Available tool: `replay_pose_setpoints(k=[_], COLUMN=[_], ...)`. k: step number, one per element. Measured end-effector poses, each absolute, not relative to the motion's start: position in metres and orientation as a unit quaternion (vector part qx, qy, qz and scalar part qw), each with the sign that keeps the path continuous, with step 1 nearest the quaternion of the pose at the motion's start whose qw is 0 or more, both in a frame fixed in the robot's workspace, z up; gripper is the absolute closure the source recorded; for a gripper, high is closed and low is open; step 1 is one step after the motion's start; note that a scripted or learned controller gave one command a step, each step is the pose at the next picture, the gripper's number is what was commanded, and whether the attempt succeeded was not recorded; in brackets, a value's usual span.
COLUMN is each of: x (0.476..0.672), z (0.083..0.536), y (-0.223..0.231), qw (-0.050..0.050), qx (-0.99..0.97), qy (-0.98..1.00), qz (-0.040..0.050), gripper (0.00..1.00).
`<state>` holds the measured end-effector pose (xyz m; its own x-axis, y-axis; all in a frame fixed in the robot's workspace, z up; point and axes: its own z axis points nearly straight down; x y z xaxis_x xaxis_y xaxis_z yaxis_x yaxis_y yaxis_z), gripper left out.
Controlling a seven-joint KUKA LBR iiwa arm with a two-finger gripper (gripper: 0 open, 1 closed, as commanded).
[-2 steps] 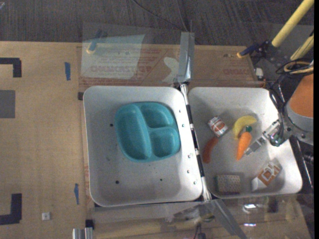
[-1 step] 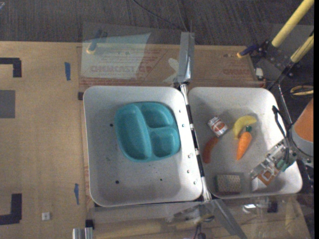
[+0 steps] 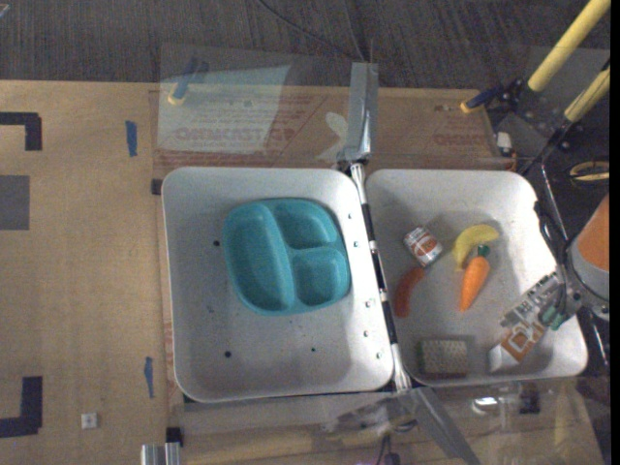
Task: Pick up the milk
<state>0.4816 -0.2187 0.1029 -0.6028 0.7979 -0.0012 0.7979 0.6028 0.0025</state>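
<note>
White bins, two: the left bin (image 3: 189, 356) holds one teal divided plate (image 3: 287, 255). The right bin (image 3: 504, 194) holds one can (image 3: 422, 245), banana (image 3: 475, 239), carrot (image 3: 473, 280), sausage (image 3: 408, 291), sponge (image 3: 445, 356) and milk carton (image 3: 522, 341), bottom right, beside the gripper (image 3: 542, 305); its opening I cannot tell.

We look down from one fixed camera above the bench (image 3: 77, 260), at a slant, far enough to take in both white bins whole. The left bin (image 3: 194, 356) sits near the middle of the frame, the right bin (image 3: 513, 194) toward the right side. Dark floor (image 3: 145, 13) fills the top.
</note>
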Motion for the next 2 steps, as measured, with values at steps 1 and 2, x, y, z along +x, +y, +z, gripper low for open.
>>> replay_pose_setpoints(k=[1, 2], x=[0.481, 0.483], z=[0.194, 0.088], y=[-0.185, -0.225], qw=[0.002, 0.005], qx=[0.362, 0.408], qy=[0.932, 0.913], qz=[0.0002, 0.0010], gripper=[1.00, 1.00])
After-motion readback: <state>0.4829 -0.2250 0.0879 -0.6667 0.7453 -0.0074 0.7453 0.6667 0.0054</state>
